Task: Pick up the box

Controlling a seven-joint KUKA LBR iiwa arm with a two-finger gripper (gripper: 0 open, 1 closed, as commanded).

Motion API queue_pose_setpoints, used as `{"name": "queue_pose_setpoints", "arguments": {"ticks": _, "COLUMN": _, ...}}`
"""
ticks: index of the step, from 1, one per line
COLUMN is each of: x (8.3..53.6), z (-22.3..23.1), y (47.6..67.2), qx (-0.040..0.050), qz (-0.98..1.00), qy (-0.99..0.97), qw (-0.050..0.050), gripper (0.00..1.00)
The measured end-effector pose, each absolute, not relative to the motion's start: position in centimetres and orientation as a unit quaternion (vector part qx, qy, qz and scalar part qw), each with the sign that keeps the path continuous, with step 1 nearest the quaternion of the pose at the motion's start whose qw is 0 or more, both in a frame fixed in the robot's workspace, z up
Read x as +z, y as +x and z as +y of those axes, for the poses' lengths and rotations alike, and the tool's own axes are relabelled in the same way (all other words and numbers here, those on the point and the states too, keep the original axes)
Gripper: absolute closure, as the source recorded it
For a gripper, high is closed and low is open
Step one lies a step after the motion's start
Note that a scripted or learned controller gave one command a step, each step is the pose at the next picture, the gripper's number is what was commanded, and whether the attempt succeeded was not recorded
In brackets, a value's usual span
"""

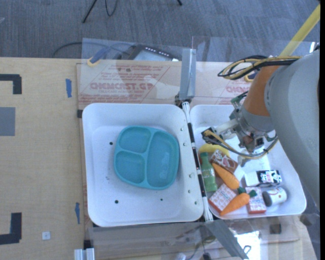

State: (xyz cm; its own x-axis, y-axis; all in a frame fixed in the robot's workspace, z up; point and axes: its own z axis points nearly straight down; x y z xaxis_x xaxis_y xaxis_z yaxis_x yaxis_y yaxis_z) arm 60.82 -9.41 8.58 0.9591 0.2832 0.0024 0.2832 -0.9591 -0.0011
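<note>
The floor beyond the bench is grey carpet with a fine diagonal weave. Black cables cross it near the top edge. The bench has a light wooden top carrying black angular markings, a grey square and short strips of blue tape. A clear plastic sheet with red lettering lies flat at the bench's far edge. Lighting is even and diffuse.
</note>
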Motion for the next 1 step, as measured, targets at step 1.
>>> {"name": "queue_pose_setpoints", "arguments": {"ticks": 1, "x": 15.33, "z": -10.18, "y": 60.60, "qx": 0.0004, "qz": -0.101, "qy": -0.995, "qw": 0.000, "gripper": 0.00}}
